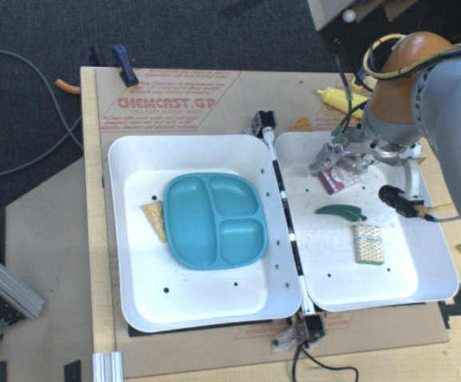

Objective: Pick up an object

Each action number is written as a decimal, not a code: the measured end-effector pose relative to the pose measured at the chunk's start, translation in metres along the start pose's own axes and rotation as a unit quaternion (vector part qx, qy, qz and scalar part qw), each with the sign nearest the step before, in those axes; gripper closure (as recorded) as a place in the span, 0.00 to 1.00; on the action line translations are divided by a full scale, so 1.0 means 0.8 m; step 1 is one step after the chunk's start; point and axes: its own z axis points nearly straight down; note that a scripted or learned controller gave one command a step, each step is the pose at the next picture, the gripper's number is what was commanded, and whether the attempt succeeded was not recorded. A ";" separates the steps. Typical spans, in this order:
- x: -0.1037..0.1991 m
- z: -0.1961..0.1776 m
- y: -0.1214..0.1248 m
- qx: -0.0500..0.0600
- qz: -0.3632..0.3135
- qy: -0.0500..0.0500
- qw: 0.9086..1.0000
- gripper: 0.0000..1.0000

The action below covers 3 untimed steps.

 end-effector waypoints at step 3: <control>0.045 -0.002 -0.053 -0.003 0.000 -0.001 1.000 0.00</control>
